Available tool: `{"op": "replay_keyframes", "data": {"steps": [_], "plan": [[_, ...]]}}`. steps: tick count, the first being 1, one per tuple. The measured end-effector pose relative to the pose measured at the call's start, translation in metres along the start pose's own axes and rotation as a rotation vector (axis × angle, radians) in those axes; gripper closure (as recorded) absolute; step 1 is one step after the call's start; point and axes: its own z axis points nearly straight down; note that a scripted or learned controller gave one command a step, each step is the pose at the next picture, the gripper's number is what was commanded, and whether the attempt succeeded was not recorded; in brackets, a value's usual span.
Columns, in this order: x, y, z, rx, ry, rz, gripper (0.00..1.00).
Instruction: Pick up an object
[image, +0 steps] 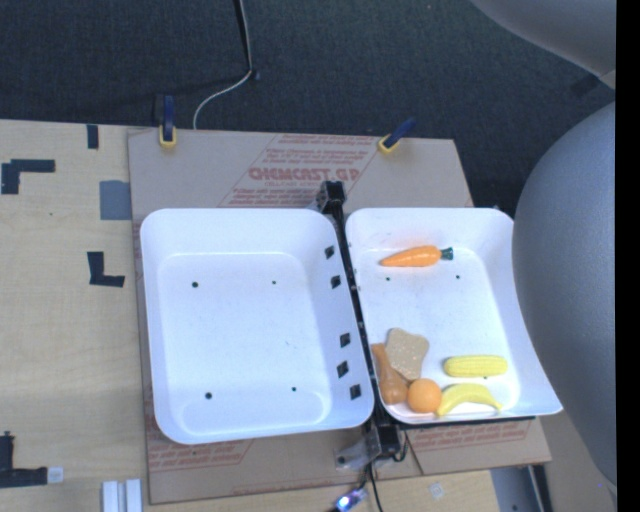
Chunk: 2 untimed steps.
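So far nothing lifted: carrot near right bin's far edge, bread, orange, corn, banana along near edge; arm at right, grip state cannot be told.

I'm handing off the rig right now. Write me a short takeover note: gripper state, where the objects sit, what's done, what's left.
Gripper: the arm's grey body fills the right edge of the camera view; I cannot tell the gripper's state from here.
Objects: all in the right bin. The carrot lies alone near the far side. Near the front edge sit the bread slice, an orange-brown piece partly under it, the orange ball, the corn cob and the banana.
Left bin: bare white floor.
Done: nothing picked yet.
Left: pick one object; the carrot looks easiest, standing apart.
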Motion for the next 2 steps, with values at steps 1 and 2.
{"op": "replay_keyframes", "data": {"steps": [1, 2], "plan": [[0.0018, 0.0021, -0.0095, -0.020, 0.006, 0.001, 1.00], [0.0035, 0.0045, -0.0191, -0.043, 0.013, 0.001, 1.00]]}}
